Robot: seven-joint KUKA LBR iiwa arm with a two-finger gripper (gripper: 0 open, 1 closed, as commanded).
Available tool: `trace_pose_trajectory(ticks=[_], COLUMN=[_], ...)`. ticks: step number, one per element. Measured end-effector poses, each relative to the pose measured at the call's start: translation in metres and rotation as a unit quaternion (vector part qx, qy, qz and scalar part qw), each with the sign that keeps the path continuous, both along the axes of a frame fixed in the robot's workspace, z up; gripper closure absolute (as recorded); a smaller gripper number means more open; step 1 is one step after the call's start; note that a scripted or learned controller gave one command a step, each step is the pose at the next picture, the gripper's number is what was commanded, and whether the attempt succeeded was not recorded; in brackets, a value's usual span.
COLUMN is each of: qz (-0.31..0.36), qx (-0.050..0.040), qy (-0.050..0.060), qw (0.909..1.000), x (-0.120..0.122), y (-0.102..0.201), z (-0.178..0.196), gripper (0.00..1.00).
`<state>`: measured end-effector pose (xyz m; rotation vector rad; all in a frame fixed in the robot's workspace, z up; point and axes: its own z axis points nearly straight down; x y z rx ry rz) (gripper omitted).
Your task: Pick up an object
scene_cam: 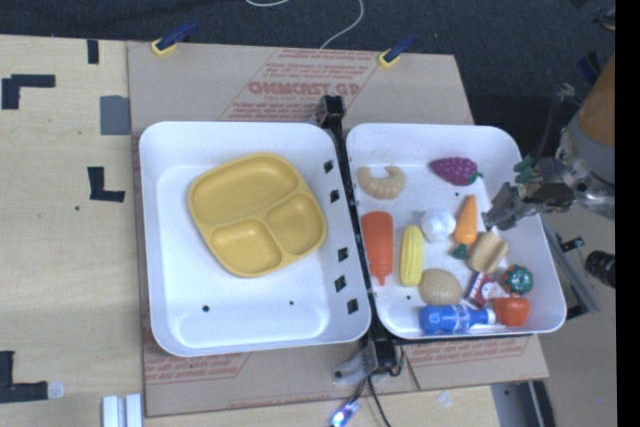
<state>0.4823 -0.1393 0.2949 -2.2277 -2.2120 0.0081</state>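
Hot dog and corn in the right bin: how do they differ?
The hot dog is orange-red; the corn is yellow. The hot dog is longer than the corn. The hot dog lies nearest the divider between the bins; the corn lies on its far side, toward the bin's middle. Both lie flat, roughly parallel, side by side.

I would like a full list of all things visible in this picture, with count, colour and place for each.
bins: 2, white, side by side on the bench
divided plate: 1, yellow, left bin
croissant: 1, tan, right bin, top left
grapes: 1 bunch, purple, right bin, top
hot dog: 1, orange-red, right bin, left side
corn: 1, yellow, beside the hot dog
carrot: 1, orange, right bin, middle
potato: 1, beige, below the corn
bottle: 1, blue, right bin, bottom edge
gripper: 1, dark, over the right bin's right side
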Motion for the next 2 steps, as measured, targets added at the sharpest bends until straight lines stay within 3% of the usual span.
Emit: trace_pose_trajectory(ticks=[1, 2], qz=[0.008, -0.001], qx=[0.0017, 0.0002], qy=[-0.005, 0.001], qw=[1.0, 1.0], x=[0.002, -0.001], y=[0.067, -0.015], z=[0.051, -0.013], gripper=[1.0, 1.0])
